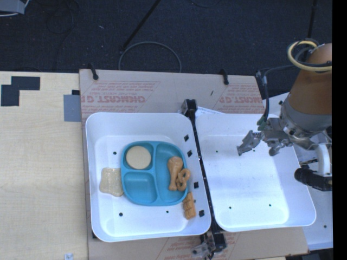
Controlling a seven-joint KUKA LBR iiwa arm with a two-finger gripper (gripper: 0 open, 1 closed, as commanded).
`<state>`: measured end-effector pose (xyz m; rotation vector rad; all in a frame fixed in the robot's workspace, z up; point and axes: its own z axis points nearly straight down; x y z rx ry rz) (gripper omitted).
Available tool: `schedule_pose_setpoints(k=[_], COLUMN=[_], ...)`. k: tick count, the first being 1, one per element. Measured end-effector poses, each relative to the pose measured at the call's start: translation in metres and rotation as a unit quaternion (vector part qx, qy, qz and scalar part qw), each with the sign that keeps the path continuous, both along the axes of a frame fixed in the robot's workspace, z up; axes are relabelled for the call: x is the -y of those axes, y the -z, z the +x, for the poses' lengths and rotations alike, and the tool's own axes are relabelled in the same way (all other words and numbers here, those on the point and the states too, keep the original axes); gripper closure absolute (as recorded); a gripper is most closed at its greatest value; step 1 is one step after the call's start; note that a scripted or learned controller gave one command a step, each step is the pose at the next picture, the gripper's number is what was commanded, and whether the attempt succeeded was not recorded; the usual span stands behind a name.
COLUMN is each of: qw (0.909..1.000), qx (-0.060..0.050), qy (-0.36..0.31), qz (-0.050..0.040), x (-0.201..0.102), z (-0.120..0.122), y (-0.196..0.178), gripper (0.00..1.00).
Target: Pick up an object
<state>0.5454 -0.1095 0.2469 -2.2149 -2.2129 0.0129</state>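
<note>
- Tan, knobbly pretzel point(178, 173) in blue tray point(142, 191), long axis running near-to-far.
- Gripper point(262, 145) over right bin point(260, 210), fingers spread apart, holding nothing.

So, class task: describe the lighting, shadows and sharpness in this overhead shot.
Camera view: lighting is even, with the white bins bright but not glaring; the gripper casts a soft shadow on the right bin's floor; the blue tray is fairly sharp; the background above the bench is dark.

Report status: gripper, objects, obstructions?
Gripper open over right bin, holding nothing. Blue tray with food pieces in left bin. Divider between.
</note>
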Motion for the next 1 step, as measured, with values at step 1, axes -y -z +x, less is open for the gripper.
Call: schedule_pose_setpoints(k=[1], qw=[1.0], qx=[0.006], qy=[-0.001], qz=[-0.0008], x=[0.0003], z=[0.0021], y=[-0.0058], gripper=[0.0])
